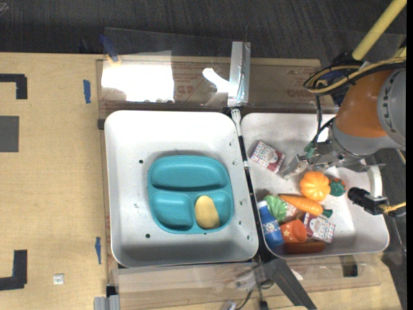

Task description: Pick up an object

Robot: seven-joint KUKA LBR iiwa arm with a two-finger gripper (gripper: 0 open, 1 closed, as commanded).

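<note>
The right bin holds several small objects. An orange toy pumpkin lies near its middle, with a toy carrot just below it. A pink-and-white packet sits at the bin's upper left. At the front lie a green toy, a blue item, a red item and another small packet. My gripper hangs low over the right bin, just above the pumpkin and to the right of the pink packet. Nothing is visibly held.
The left bin carries a teal divided tray with a yellow oval toy in its lower right compartment. A metal divider separates the bins. The grey arm with its orange band and cables cover the right bin's far corner.
</note>
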